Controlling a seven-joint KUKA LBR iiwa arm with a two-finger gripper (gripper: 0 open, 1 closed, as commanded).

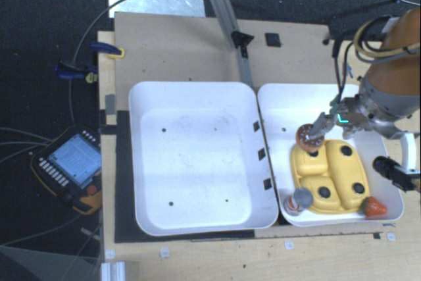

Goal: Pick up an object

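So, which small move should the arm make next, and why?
Probably a short descent straight down. The end effector hangs over the small round brown object at the upper left corner of the yellow moulded plastic tray in the right white bin. Whether it has the object yet is unclear, so a lift seems premature.

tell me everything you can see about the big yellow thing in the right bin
The yellow object is a large, smooth, glossy piece that looks like moulded plastic, made of rounded blocky lobes with several small dark spots on top. It lies flat in the right bin, filling much of its lower right part. A small brown round object sits at its upper left edge, a grey-topped piece at its lower left, and a red item at its lower right corner. The hand hovers just above its upper left end.
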